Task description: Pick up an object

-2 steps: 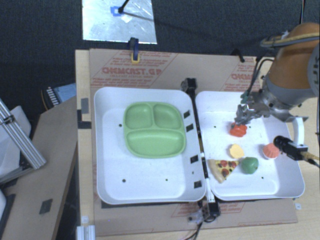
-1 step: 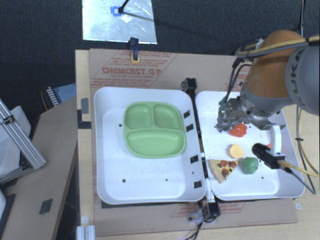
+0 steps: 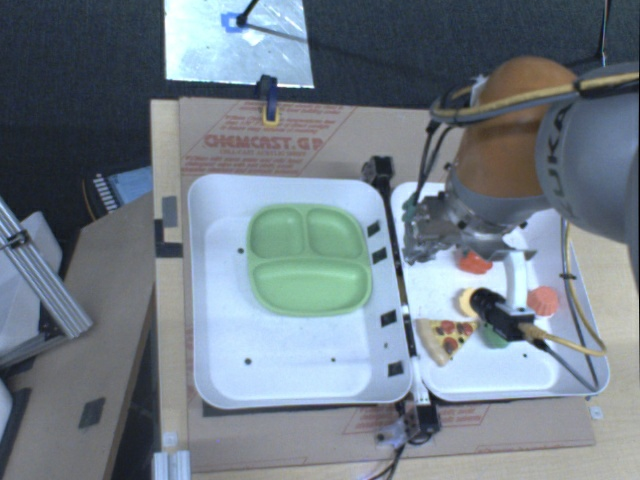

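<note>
My gripper hangs low over the upper left part of the right bin, under the grey arm with its orange band. Just to its right lies a red-orange toy piece. Nearer the front edge are a pizza slice, a small yellow piece and a green piece. A salmon round piece lies at the bin's right side. The arm hides the back of this bin.
The left bin holds a green divided plate in its upper middle. A black divider with clips runs between the two bins. Brown cardboard lies under both bins.
</note>
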